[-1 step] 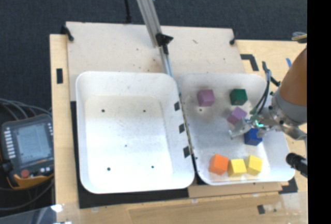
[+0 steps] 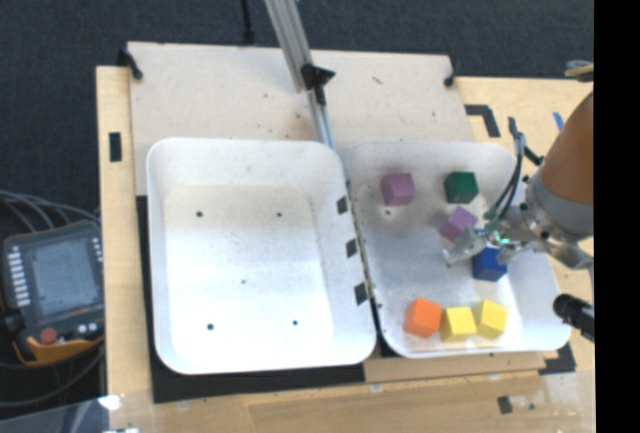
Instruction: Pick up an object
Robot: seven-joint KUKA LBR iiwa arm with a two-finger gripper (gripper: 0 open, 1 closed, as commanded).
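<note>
The right bin holds several blocks: a purple cube, a green cube, a lilac cube, a blue cube, an orange cube and two yellow cubes. My gripper hangs low over the bin, between the lilac cube and the blue cube, close to both. Whether either cube sits between its fingers is not visible.
The left bin lies beside the right one. A slanted metal post rises from the back of the bench. A teach pendant rests at the far left. The arm's wrist overhangs the right bin's right edge.
</note>
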